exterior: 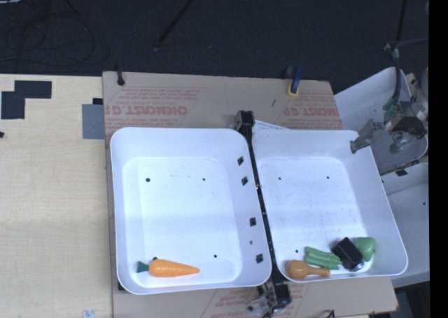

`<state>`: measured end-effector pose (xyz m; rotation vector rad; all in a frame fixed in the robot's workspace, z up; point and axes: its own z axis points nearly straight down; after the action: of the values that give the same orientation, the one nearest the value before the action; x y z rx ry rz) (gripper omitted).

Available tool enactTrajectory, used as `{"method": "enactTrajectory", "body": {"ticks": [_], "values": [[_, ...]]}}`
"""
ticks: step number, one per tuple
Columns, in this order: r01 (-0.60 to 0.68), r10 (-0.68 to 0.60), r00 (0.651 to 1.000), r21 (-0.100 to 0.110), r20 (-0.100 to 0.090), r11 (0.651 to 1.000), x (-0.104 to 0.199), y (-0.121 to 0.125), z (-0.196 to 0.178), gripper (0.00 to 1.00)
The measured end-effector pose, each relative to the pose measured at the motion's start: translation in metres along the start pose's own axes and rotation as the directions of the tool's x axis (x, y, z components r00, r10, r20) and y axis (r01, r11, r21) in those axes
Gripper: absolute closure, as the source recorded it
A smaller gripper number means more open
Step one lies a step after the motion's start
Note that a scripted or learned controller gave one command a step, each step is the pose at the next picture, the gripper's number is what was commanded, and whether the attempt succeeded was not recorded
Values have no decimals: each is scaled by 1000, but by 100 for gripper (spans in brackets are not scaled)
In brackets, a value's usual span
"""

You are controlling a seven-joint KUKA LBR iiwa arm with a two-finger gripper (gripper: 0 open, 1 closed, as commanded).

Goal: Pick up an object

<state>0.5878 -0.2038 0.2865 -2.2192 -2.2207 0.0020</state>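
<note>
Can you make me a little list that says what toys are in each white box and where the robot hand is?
left bin: one orange carrot, lying near the front edge
right bin: a tan pear-like toy, a green bean-like toy, a black block, a green round toy, all bunched in the front corner
gripper: by the right bin's far right rim, holding nothing
</note>
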Motion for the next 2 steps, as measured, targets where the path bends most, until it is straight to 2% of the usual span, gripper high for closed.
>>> {"method": "enactTrajectory", "body": {"ticks": [1, 2], "values": [[7, -7, 1000, 9, -5, 1000, 85, 26, 127, 0], [6, -6, 1000, -5, -1, 1000, 158, 58, 78, 0]]}}
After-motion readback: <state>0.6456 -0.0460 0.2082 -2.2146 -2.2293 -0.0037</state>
